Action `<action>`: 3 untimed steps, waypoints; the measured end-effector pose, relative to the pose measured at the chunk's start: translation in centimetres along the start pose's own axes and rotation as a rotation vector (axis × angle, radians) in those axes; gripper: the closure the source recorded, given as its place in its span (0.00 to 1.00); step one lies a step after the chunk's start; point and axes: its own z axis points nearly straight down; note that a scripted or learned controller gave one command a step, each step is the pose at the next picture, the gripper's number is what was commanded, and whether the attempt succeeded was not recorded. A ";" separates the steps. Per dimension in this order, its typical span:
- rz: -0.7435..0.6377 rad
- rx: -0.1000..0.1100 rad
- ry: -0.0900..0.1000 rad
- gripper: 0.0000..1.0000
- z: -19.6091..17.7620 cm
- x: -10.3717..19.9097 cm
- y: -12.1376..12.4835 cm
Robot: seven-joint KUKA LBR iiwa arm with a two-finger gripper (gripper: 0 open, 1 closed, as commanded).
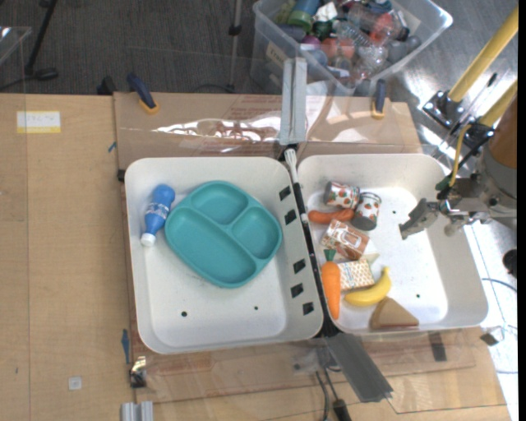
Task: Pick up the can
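You'll find the small printed metal can (340,196) lying on its side at the far end of the right white bin (427,271), beside a second can (366,210). The grey two-finger gripper (417,220) hangs right of it, apart; whether it's released or clenched, you cannot tell.

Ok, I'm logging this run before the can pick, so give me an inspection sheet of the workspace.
Surface: two shallow white bins on a wooden bench.
Job's things: two small printed cans lying in the right bin.
Clutter: orange carrot, yellow banana, snack packets; teal divided plate and blue bottle in the left bin.
Grippers: grey gripper over the right bin, apart from the cans.
Cables: yellow cable by the arm.
Surroundings: clear tub of oddments behind.
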 end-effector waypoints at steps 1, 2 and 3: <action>-0.143 -0.001 -0.001 0.00 14.0 2.5 1.2; -0.040 -0.012 -0.003 0.00 18.2 1.7 9.1; -0.046 0.042 0.006 0.00 18.5 1.4 13.5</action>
